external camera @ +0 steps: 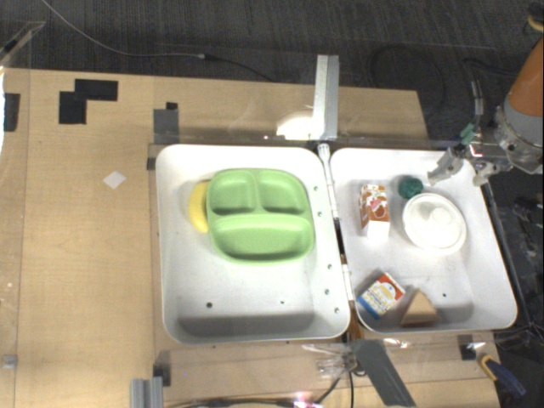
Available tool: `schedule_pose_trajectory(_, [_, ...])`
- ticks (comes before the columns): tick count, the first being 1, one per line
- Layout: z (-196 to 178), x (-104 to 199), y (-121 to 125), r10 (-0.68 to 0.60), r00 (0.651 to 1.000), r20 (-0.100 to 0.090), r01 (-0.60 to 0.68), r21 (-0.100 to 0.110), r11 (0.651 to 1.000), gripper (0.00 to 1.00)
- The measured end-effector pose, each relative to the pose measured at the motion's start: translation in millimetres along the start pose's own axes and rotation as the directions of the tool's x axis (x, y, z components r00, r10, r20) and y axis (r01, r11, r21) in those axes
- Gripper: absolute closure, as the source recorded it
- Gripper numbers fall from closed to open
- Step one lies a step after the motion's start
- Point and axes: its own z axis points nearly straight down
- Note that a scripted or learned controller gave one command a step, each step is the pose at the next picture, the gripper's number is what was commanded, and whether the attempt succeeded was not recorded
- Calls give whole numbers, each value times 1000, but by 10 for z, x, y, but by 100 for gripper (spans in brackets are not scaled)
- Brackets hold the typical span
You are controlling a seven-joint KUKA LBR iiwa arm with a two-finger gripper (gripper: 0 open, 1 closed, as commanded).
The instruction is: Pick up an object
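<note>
Objects worth picking all sit in the right bin (489, 228), and I take the white bowl (433, 221) as my landmark for placing them. Just beside the bowl on its upper-left edge is a small teal piece (410, 187), close enough that I cannot say whether they touch. Left of the bowl, clearly apart from it, stands a small red-and-white carton (373, 206). Below and left of the bowl, near the bin's lower wall, lies a blue-and-white packet (381, 295) with a brown wedge (418, 309) right against it. Far left of the bowl, in the left bin (183, 253), a green divided plate (258, 212) covers most of a yellow thing (197, 206) peeking out at its far side.

My hand (463, 161) hangs up and to the right of the bowl, over the bin's upper right corner, with nothing between its fingers. The two prongs look spread apart, though the angle makes me cautious about how wide.

I judge this to be the approach step: no target is engaged and nothing is lifted. The teal piece and the bowl are nearest the hand. For the next move I would bring the hand left and down toward one of them, square the fingers over it, and descend with care. The teal piece is crowded by the bowl's rim, so a finger could land on the rim and skid. The carton, standing free, looks like the cleaner pinch.
</note>
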Motion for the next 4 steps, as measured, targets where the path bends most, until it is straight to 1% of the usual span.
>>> schedule_pose_trajectory(1, [928, 391, 211, -135, 991, 2, 135, -4, 991, 0])
schedule_pose_trajectory(2, [1206, 446, 439, 72, 997, 1, -72, -5, 997, 0])
schedule_pose_trajectory(3, [1102, 450, 457, 65, 998, 3, -65, -7, 998, 100])
schedule_pose_trajectory(4, [114, 1184, 314, 76, 997, 0, -76, -11, 997, 100])
